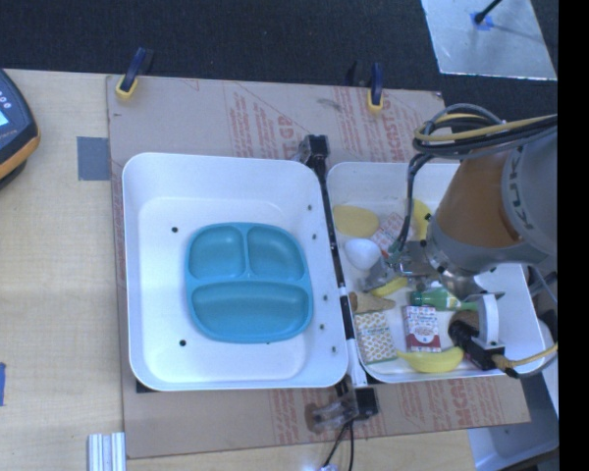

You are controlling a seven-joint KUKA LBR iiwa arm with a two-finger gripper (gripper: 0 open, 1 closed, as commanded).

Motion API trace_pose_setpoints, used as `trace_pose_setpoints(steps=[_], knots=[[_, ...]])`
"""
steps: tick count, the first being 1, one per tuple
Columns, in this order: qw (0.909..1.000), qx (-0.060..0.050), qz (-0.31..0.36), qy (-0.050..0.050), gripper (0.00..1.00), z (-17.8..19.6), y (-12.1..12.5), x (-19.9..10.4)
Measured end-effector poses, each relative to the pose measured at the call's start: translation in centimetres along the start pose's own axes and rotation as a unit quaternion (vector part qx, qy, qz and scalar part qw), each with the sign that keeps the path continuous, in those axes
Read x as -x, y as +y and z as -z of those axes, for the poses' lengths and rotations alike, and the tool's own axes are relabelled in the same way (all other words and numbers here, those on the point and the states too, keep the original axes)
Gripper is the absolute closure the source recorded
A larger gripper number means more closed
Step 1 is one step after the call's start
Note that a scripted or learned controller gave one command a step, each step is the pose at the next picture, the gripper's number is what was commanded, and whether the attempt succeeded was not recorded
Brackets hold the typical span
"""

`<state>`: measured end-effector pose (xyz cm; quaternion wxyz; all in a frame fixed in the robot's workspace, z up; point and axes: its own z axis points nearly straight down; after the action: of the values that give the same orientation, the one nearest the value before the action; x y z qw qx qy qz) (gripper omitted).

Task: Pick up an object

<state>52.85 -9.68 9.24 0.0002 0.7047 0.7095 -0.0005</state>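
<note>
While gripper (404,281) sits low in clutter, finger state: cannot tell. You target banana (430,360) just below it: light, smooth, curved; grasp mid-body crosswise.

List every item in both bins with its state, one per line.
Blue divided plate: flat in the left bin, nothing on it.
White egg: lying loose in the right bin.
Banana: lying along the near wall.
Red-labelled packet: lying flat, label up.
Patterned card: lying flat.
Pincer: low over the clutter, grip hidden.
</note>
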Motion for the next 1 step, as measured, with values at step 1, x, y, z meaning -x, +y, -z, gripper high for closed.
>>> trace_pose_setpoints(steps=[1], knots=[[1.0000,-0.001,0.000,0.000,0.00,-0.04,0.75,-0.44]])
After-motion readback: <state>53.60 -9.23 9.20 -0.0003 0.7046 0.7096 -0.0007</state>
